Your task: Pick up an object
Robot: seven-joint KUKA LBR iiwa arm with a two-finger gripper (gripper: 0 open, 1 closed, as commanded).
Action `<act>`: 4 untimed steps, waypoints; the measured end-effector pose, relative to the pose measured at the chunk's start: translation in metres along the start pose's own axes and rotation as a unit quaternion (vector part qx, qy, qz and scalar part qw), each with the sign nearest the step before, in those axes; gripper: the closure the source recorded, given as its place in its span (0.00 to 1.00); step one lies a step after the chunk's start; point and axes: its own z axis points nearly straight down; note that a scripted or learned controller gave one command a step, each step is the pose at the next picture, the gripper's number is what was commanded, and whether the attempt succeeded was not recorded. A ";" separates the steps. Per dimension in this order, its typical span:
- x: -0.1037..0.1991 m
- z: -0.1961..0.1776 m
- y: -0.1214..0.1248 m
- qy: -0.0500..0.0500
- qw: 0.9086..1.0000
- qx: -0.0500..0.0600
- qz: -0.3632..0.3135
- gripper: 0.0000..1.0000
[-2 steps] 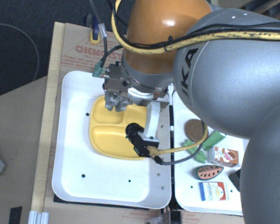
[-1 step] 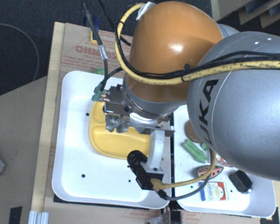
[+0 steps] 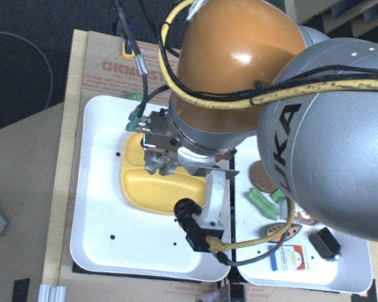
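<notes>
The arm (image 3: 272, 89) fills the frame's upper centre, its pincer (image 3: 162, 160) low over a yellow object (image 3: 157, 188) in the left bin (image 3: 95, 188); whether it pinches anything I cannot tell. A green piece (image 3: 263, 202) and black block (image 3: 325, 243) lie in the right bin (image 3: 352, 273).

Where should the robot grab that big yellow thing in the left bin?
Probably from straight above, pinching across the yellow object's narrower width near its rounded front edge. It lies flat and low in the left bin, so only its sides offer grip. The arm hides its far part, so that end is unclear.
</notes>
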 end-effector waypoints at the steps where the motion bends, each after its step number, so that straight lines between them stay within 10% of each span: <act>1: 0.001 -0.011 0.000 0.000 1.000 -0.001 -0.001 1.00; 4: -0.001 0.010 0.012 -0.001 1.000 0.000 0.002 1.00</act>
